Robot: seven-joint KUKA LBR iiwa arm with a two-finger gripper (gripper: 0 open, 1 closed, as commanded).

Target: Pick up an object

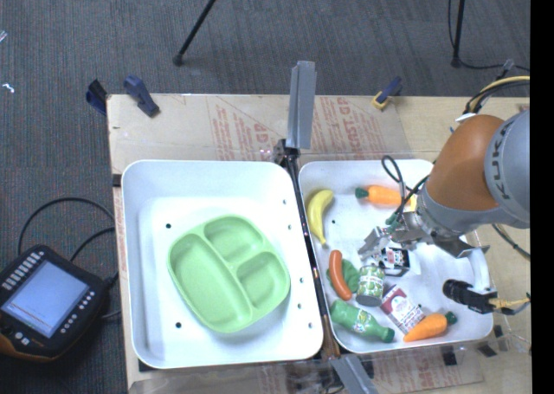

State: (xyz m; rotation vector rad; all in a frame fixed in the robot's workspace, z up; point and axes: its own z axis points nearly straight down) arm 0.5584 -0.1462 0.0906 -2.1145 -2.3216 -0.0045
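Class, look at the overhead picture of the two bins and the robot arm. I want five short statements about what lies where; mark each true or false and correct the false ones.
1. The green divided plate lies in the left bin. True.
2. The banana lies in the left bin. False: it is in the right bin, near the divider.
3. There are two carrots in the right bin. True.
4. The gripper hangs over the left bin. False: it is over the right bin.
5. The green bottle stands upright. False: it lies on its side.
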